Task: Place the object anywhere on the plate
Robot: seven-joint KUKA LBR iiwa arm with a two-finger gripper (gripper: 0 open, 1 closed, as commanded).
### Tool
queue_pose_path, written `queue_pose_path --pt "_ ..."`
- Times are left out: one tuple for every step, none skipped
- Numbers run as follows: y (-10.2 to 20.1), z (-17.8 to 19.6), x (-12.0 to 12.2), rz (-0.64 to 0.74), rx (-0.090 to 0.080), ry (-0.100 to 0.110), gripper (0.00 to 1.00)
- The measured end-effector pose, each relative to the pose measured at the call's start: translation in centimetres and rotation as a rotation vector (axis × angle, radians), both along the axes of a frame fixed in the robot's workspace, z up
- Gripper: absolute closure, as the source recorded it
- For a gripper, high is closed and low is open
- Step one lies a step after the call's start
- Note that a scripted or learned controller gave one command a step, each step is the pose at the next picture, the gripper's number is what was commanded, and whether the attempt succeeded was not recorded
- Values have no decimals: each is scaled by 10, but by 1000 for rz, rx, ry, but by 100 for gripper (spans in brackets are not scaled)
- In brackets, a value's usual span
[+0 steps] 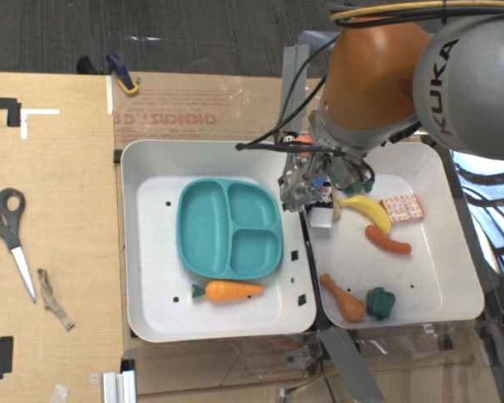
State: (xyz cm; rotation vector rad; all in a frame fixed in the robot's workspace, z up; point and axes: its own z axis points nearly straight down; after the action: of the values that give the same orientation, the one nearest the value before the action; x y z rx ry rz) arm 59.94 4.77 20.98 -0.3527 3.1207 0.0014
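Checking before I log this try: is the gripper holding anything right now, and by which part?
Cannot be told. The gripper hangs over the seam between the bins, beside the banana; the wrist hides its tips, and nothing shows between them.

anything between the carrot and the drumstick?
Camera view: between the carrot in the left bin and the drumstick in the right bin lie bare white floor and the bins' meeting walls. No other object.
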Motion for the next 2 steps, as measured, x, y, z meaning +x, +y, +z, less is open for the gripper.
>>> queue_pose_path --pt "-38 -17 38 31 0 -4 100" --pt "-105 -16 61 -180 0 -7 100"
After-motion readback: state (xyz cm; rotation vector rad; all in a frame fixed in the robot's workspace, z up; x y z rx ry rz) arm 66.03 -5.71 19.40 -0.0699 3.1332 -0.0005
